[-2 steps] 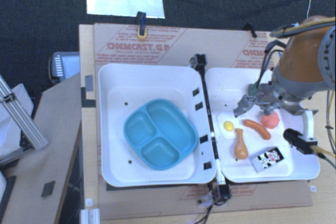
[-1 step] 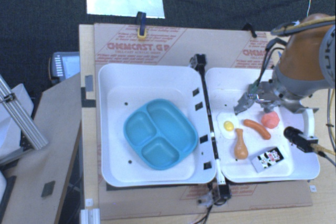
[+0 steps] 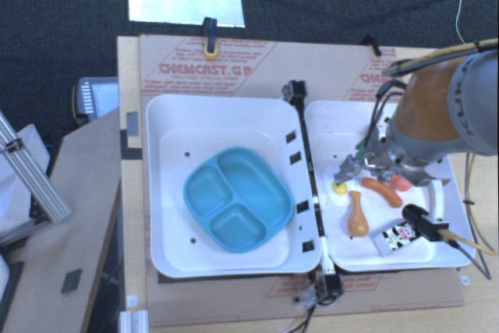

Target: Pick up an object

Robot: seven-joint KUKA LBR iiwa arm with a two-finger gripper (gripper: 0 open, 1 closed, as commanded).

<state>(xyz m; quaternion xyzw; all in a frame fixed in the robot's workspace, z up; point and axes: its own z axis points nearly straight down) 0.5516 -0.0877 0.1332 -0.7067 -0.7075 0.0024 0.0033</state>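
Observation:
My gripper (image 3: 345,170) hangs low over the left part of the right bin (image 3: 331,121), just above a small yellow object (image 3: 340,187). Nothing shows between its tips. An orange drumstick-shaped toy (image 3: 357,214) lies below the yellow object. To the right, an orange-red sausage-shaped toy (image 3: 381,191) lies slantwise, with a small red piece (image 3: 401,183) beside it. A black-and-white patterned box (image 3: 396,237) rests near the bin's front edge. The arm hides the bin's back right part.
The left bin (image 3: 168,136) holds a blue divided plate (image 3: 238,199). A black divider (image 3: 306,168) runs between the two bins. A white cylinder (image 3: 437,200) lies at the right bin's right side.

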